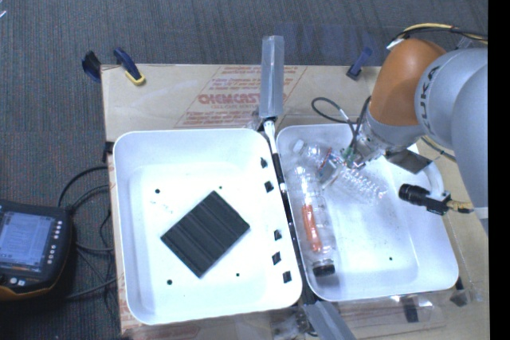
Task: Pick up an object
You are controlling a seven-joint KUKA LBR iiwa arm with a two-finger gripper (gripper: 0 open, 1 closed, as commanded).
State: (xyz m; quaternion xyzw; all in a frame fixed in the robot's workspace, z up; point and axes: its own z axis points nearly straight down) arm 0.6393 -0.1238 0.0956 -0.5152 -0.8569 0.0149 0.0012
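Note:
In the right bin (430,267), my gripper (346,158) is low at the upper middle, right over a cluster of clear plastic items. A crumpled clear bottle (356,182) lies just below and to the right of it, touching or nearly touching it. Along the bin's left wall lies a long clear tube with an orange insert (311,220) and a black cap (323,268) at its near end. A flat black ribbed pad (205,232) rests diagonally in the middle of the left bin (127,171).
A grey upright post (272,85) rises at the back where the two bins meet. Blue clamps (127,66) hold the wooden board (199,95) behind the bins. A handheld control pendant (28,244) lies on the floor to the left.

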